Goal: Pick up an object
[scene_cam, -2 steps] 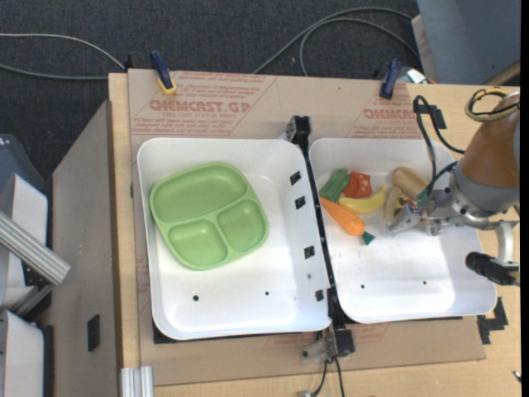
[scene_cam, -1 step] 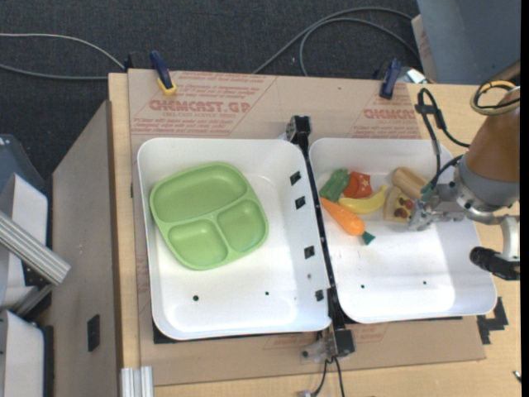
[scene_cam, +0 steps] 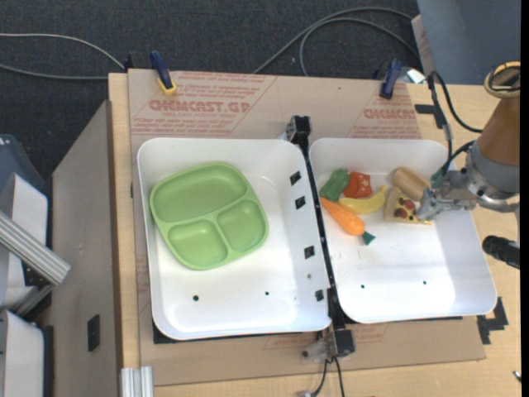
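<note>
Now tool (scene_cam: 427, 208) at pizza (scene_cam: 404, 209) edge, grip state can't tell; flat toy may slip, bread (scene_cam: 407, 180) crowds approach.

The arm (scene_cam: 501, 151) comes in as a thick rounded tube, orange-brown along its upper stretch and grey lower down nearer the claw (scene_cam: 426, 207). A black cable (scene_cam: 442, 110) runs up and away above the claw, curving past the arm's orange part. The claw itself is a small grey metal piece with thin parts at its tip, too small to make out in detail. Behind the claw, a dark rounded part (scene_cam: 504, 251) sticks out below the grey section.
</note>
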### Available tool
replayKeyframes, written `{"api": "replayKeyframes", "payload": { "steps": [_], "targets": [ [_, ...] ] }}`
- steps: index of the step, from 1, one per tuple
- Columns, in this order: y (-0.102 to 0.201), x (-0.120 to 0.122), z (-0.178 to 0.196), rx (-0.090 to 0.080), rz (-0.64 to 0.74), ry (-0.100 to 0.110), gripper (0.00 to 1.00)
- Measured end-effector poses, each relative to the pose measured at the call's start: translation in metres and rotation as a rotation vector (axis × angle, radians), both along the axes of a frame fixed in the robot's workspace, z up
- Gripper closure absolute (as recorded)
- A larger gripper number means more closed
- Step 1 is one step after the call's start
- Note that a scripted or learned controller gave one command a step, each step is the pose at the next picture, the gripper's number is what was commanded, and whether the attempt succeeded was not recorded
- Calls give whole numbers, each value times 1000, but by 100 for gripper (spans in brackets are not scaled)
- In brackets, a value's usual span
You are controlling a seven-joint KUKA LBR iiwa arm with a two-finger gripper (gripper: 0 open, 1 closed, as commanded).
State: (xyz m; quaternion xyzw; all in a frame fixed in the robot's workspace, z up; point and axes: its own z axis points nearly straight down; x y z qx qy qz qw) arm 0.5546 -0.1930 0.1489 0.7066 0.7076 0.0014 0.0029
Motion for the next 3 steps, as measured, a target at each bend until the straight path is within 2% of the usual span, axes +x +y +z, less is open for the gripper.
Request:
{"api": "replayKeyframes", "payload": {
  "steps": [1, 2, 3],
  "targets": [
    [1, -8, 51, 0, 0, -1, 100],
    [1, -7, 68, 0, 0, 1, 100],
    [50, 7, 60, 5, 5, 8, 100]
  ]
}}
